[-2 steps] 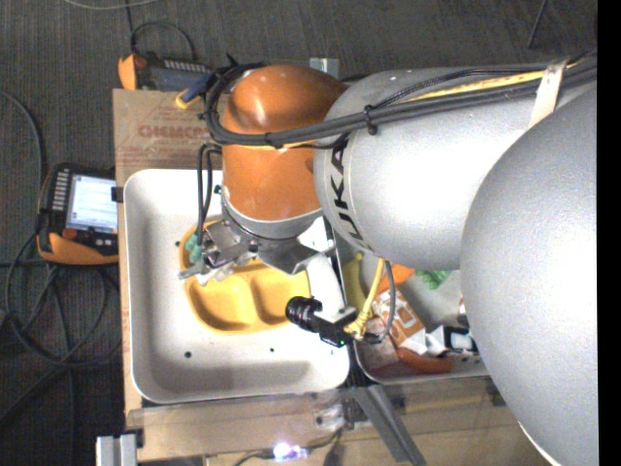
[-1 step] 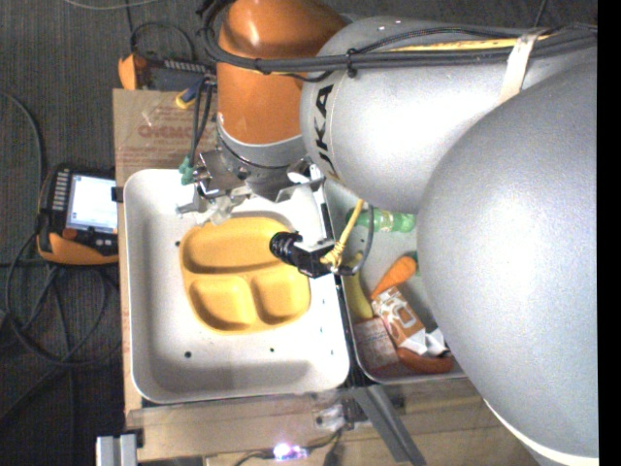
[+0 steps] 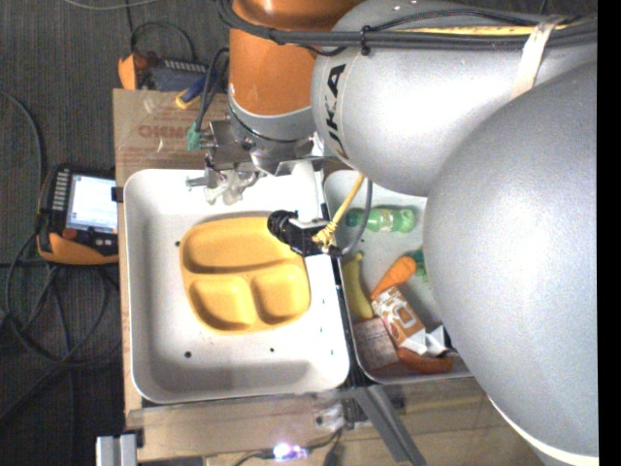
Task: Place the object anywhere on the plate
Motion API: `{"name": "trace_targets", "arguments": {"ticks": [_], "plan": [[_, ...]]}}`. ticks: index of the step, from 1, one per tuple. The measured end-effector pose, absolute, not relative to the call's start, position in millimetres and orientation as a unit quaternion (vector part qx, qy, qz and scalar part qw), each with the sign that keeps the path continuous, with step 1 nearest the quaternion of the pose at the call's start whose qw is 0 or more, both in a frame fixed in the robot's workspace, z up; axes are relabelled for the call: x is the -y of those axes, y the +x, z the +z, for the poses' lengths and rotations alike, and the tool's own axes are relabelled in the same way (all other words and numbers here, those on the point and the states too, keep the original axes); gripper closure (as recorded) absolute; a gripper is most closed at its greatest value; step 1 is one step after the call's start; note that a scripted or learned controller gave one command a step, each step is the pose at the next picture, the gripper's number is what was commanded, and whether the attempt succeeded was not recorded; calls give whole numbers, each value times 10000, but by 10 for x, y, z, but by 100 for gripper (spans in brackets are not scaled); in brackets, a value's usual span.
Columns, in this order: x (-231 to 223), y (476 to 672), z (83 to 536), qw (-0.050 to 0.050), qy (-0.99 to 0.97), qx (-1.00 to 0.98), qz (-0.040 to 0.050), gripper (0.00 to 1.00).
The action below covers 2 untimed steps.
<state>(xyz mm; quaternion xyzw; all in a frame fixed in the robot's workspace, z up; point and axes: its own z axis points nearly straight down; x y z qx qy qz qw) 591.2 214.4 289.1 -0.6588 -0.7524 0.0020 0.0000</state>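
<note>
The plate (image 3: 247, 272) was a yellow moulded tray of smooth plastic with rounded corners, divided into three compartments: one long section and two smaller ones beside it. It lay flat in the left bin (image 3: 155, 357), a shallow white tub with a raised rim, and bare white floor showed around the plate on its left and near sides. The hand (image 3: 230, 184) hung over the far edge of that bin, just beyond the plate's far rim; its pale, translucent-looking fingers were seen against the white wall, and whether they stood wide or narrow could not be told, nor could anything be made out between them. A black fitting (image 3: 288, 229) with a yellow cable sat at the plate's right corner, against the divide between the bins. The right bin (image 3: 361, 362), largely covered by the grey arm (image 3: 485, 163), held the loose items: one green bottle (image 3: 386, 221), one orange carrot-shaped piece (image 3: 396, 272), one yellow elongated piece (image 3: 357, 289), one printed packet (image 3: 400, 320) and one red-orange item (image 3: 424, 362) near the front. Which of them was the task's object could not be told; all lay close together. One cardboard sheet (image 3: 160, 134) lay beyond the left bin on the counter, and one handheld pendant (image 3: 82, 214) with a lit screen rested to the left.
</note>
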Motion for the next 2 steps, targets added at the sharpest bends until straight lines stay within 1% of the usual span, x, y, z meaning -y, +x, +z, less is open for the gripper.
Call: {"name": "trace_targets", "arguments": {"ticks": [1,2], "plan": [[-1909,5565,1371,18,-6488,7610,28,100],[-1907,5568,1374,16,-6489,7609,26,0]]}}
